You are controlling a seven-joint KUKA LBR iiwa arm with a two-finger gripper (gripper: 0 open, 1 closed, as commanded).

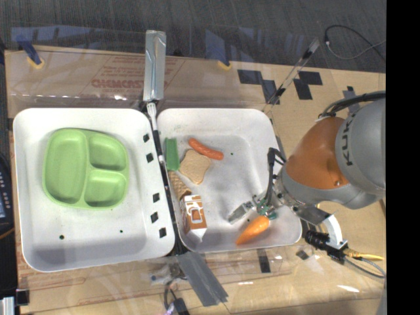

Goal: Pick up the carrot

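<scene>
The carrot (254,230) is orange with a green top. It lies slanted at the front right corner of the right bin (226,120), close to the bin's front wall. My gripper (252,210) reaches in from the right and hangs just above the carrot's thick end, touching or almost touching its green top. The wrist's orange band (314,159) sits over the bin's right rim. The view does not show whether anything is gripped.
The right bin also holds a red sausage (205,149), a bread slice (194,167), a green strip (171,154) and a brown carton (193,215) along its left wall. A green divided plate (85,168) lies in the left bin (39,241).
</scene>
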